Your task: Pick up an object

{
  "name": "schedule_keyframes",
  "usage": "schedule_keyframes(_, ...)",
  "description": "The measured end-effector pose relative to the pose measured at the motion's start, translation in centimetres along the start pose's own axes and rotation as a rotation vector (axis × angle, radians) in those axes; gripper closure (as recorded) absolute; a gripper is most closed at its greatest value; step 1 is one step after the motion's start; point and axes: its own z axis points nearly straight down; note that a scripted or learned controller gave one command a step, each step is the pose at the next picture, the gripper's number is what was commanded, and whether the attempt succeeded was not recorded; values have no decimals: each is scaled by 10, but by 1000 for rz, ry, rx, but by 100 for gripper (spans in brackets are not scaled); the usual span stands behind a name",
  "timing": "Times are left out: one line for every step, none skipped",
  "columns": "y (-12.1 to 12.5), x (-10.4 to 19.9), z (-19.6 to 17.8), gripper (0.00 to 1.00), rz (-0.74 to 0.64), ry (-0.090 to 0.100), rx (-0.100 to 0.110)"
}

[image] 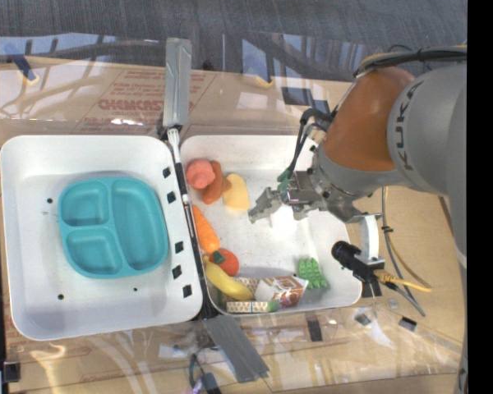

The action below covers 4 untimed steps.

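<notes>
My gripper point(267, 207) hangs over the middle of the right bin point(255, 150), its fingers spread open with nothing between them. Just left of it lie a yellow toy fruit point(236, 193) and a pink and orange rounded toy point(204, 176). An orange carrot point(205, 230) lies along the bin's left wall. Below it sit a red tomato point(226, 261) and a yellow banana point(228, 282). A small printed packet point(278, 292) and a green block toy point(312, 272) rest near the front wall.
The left bin point(29, 162) holds a teal divided plate point(112, 225). A grey bar point(177, 84) runs up from the wall between the bins. The arm's orange band point(366, 121) and grey body cover the right bin's far right side. Cables point(398, 273) lie to the right.
</notes>
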Motion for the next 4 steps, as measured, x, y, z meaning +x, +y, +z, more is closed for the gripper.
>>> schedule_keyframes(54, 5, 108, 0, -3, 0, 5)
schedule_keyframes(112, 10, 121, 0, 81, -1, -1)
schedule_keyframes(113, 11, 109, 100, 77, 0, -2)
schedule_keyframes(113, 11, 109, 0, 76, -1, -2)
